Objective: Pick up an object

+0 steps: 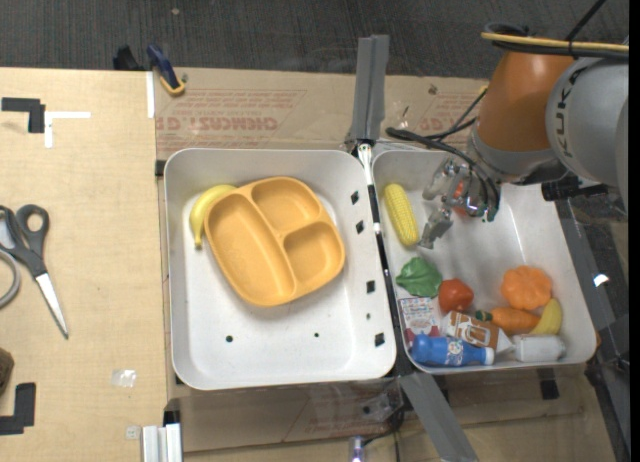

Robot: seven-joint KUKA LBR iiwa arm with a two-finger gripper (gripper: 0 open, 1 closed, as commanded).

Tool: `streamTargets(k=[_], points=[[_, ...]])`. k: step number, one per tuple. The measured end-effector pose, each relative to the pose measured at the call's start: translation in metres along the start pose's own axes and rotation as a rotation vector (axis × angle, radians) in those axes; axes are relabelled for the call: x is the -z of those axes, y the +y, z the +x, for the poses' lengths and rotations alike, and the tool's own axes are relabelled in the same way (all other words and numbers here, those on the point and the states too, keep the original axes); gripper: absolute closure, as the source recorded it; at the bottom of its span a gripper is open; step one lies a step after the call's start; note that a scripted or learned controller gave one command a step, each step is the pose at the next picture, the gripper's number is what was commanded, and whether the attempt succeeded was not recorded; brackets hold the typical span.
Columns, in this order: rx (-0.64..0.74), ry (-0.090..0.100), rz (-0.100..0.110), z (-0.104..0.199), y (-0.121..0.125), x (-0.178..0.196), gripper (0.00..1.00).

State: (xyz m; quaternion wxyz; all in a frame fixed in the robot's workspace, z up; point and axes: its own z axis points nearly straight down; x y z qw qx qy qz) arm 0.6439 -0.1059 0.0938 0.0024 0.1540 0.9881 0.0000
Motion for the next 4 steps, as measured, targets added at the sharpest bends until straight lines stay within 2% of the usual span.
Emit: streamTargets(k=[1, 2, 3, 4], points=[[0.003, -0.006, 0.0, -0.002, 0.001, 0.011, 1.0], [-0.155, 0.0, 0.001, 0.016, 0.026, 0.174, 1.0], [-0.192, 0.004, 0.002, 0.074, 0.031, 0.125, 1.0], [-0.178, 0.002, 0.0, 0.064, 0.131, 0.151, 1.0]])
